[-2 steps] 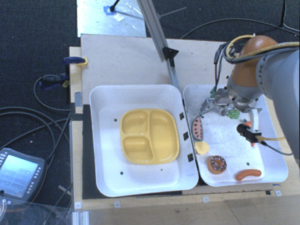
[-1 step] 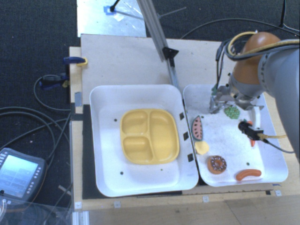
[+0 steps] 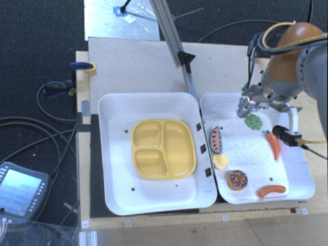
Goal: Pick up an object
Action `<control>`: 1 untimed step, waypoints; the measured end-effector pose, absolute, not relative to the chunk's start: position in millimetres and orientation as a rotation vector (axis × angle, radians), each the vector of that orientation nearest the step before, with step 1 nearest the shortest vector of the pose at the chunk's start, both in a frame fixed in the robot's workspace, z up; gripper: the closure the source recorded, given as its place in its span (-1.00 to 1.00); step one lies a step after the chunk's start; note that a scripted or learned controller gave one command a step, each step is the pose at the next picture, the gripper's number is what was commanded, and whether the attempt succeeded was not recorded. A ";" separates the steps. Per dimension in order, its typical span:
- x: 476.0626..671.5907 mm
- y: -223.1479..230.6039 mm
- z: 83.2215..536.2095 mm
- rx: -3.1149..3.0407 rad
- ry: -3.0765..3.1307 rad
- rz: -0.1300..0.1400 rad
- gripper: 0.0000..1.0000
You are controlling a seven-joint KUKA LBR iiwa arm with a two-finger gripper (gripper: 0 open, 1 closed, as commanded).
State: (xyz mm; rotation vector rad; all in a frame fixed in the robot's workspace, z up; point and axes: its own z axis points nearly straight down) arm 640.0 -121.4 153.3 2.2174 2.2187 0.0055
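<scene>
Dark carpet with cables and a teach pendant (image 3: pixel 19 188) at far left; pale wooden bench (image 3: pixel 138 65) carries two white bins. Left bin (image 3: pixel 115 188) holds just a yellow divided plate (image 3: pixel 164 148), bare floor all round it. Right bin (image 3: pixel 302 181) is busier: watermelon slice (image 3: pixel 216 140) by the shared rim, yellow piece (image 3: pixel 221 161), donut (image 3: pixel 237 180), sausage (image 3: pixel 271 190) near the front wall, carrot (image 3: pixel 274 145), green broccoli-like piece (image 3: pixel 253 122). Gripper (image 3: pixel 246 106) hangs just beside the green piece at the bin's back edge; cannot tell its opening.
</scene>
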 end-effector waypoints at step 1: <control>651.3 -117.4 205.3 2.209 2.224 0.009 1.00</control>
